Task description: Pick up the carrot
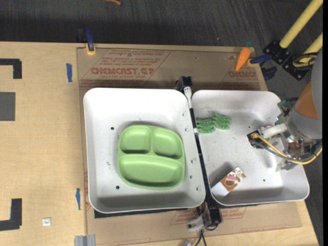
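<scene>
the carrot (243,58) lies on the worktop (46,152) just past the far rim of the right bin (266,196), while our claw (287,148) hangs low inside that bin, well apart, spread or pressed together we cannot tell, so we judge no grasp is lined up yet.

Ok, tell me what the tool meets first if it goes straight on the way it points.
The tool looks aimed down, so probably the bare floor of the right bin, though depth is unclear. The carrot lies outside, beyond its far rim, off that line.
</scene>
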Controlling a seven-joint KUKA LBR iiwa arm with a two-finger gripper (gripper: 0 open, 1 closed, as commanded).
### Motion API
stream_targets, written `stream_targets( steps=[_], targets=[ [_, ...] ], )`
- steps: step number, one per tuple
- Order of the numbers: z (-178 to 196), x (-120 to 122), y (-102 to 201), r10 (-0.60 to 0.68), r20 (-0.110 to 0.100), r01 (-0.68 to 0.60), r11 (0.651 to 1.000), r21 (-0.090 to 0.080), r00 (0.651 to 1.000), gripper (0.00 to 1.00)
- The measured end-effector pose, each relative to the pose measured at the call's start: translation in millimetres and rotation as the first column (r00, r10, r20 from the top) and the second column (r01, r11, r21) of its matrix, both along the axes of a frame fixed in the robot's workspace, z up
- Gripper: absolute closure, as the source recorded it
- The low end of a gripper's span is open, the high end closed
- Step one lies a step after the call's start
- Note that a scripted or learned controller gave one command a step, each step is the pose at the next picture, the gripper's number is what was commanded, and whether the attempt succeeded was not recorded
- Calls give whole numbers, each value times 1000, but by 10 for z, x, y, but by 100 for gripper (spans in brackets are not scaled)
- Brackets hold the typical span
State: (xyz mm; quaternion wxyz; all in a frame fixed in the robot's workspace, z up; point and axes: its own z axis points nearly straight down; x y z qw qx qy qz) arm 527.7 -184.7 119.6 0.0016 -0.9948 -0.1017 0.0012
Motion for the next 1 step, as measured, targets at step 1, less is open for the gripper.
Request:
stream_targets(
  steps=[1],
  targets=[
    [-288,-398,-159,39,1,-39,999,-1,999,0]
  ],
)
